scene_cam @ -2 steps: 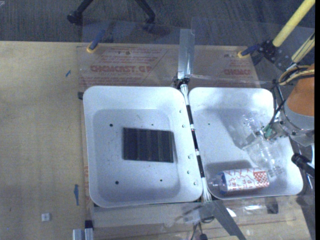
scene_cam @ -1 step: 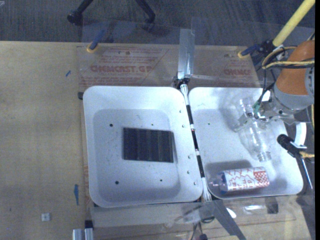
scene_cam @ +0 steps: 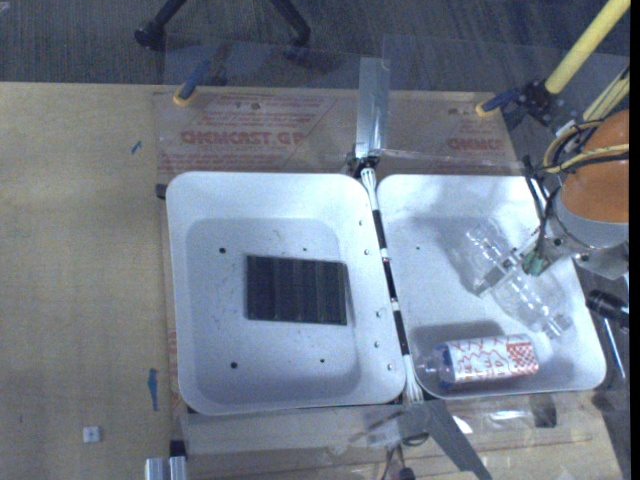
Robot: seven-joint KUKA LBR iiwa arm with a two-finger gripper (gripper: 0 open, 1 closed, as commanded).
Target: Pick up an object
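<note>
pale wood is what we meet first: the table (scene_cam: 70, 268) fills most of the view and carries everything else. on it sit two shallow white bins side by side, their inner rims touching along a seam; we judge they are butted like this so the arm can work over one and then the other without reaching far. the left bin (scene_cam: 200, 208) holds a dark, ribbed rectangular panel (scene_cam: 297, 289) lying flat in its middle, square to the walls. the right bin (scene_cam: 420, 203) is where the work is. the arm (scene_cam: 598, 183), grey with its orange band, comes in from the right and hangs over that bin's far side. below it we see the gripper (scene_cam: 510, 278), a clear, glassy shape that blurs into the white floor; we cannot tell how it is set, nor whether anything is in it. near the front wall of the same bin lies a can (scene_cam: 485, 359) on its side, white with a red pattern, its length running along the wall, apart from the gripper. it is the likeliest thing to pick, and it looks untouched. its print is too small to read. behind the bins a clear sheet (scene_cam: 250, 133) lies flat on the table with red lettering that seems to read "chemcast gp". an orange clamp (scene_cam: 188, 90) pins its corner, presumably to stop it sliding.
</note>
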